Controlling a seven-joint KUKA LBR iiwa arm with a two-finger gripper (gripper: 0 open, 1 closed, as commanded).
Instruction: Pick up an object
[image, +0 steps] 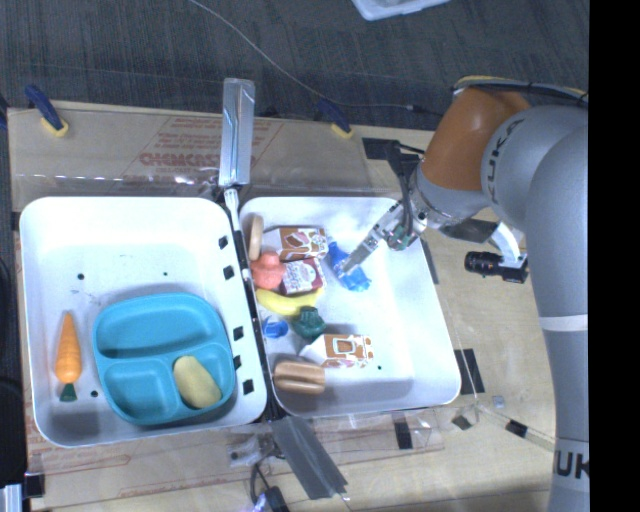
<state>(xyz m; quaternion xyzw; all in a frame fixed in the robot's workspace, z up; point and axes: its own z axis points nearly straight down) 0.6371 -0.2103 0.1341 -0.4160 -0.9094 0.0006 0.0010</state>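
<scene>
Gripper (352, 262) is low over the right bin (425, 340), upper middle, tips right at a small blue object (354, 277). Can't tell whether the fingers are apart or clamped; tips merge with the blue piece.

Clutter sits along the right bin's left side: two brown-and-white cartons (302, 241), a third carton (347, 349), banana (287, 300) partly under a carton, orange-pink item (266, 270), dark green piece (309, 323), hot dog bun (299, 376) at the front wall. Several overlap, shapes hard to separate. Carton print too small to read.

Open room: right half of the right bin is bare floor.

Left bin (40, 230) has a blue divided tray (150, 330) holding a yellow potato-like item (197, 381), and a carrot (67, 350) by the left wall.

Faint red lettering on the worktop (500, 440) sheet behind the bins, not legible. Arm (560, 200) cut off at the right; partial "UK" near the bottom.
</scene>
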